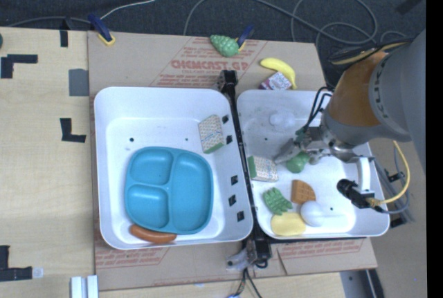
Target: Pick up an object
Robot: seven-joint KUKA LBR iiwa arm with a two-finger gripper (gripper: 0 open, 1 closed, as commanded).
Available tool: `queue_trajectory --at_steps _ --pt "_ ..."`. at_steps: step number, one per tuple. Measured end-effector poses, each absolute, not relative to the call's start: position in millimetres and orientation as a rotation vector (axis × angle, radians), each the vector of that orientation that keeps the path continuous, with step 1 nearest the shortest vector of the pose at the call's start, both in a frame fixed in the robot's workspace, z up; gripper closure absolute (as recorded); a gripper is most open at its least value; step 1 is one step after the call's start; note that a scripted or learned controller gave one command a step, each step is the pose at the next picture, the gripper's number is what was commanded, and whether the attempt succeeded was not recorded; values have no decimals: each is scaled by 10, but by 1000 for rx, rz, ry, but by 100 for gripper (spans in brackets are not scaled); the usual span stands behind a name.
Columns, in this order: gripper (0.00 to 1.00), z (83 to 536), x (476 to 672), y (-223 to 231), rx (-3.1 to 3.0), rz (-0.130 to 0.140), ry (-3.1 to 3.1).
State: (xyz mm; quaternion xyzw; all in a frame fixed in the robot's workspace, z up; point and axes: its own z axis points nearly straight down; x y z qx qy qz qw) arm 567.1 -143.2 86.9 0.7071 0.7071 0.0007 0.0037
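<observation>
My gripper [296, 151] hangs low over the middle of the right bin [360, 227], reaching in from the right under the orange-banded wrist. A small round green object [297, 164] lies directly beneath its tip, touching or nearly touching it. Left of that lies a green-and-white square piece [263, 167]. Toward the front of the bin are a leafy green toy [277, 201], a brown bread-like piece [302, 191], a white egg shape [313, 213] and a yellow item [287, 224]. The arm hides part of the bin's right side.
The left bin [111, 117] holds a blue divided plate [169, 189], an orange sausage [152, 234] at the front and a pale sandwich piece [211, 132] by the divider. Behind the bins lie a banana [279, 69], a green toy [225, 45] and cables.
</observation>
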Motion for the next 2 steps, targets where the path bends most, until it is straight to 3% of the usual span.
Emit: queue_trajectory --at_steps 1,2 --pt "100 965 5673 -1434 2216 3 2216" --pt "100 1845 5764 -422 2219 1 2225"
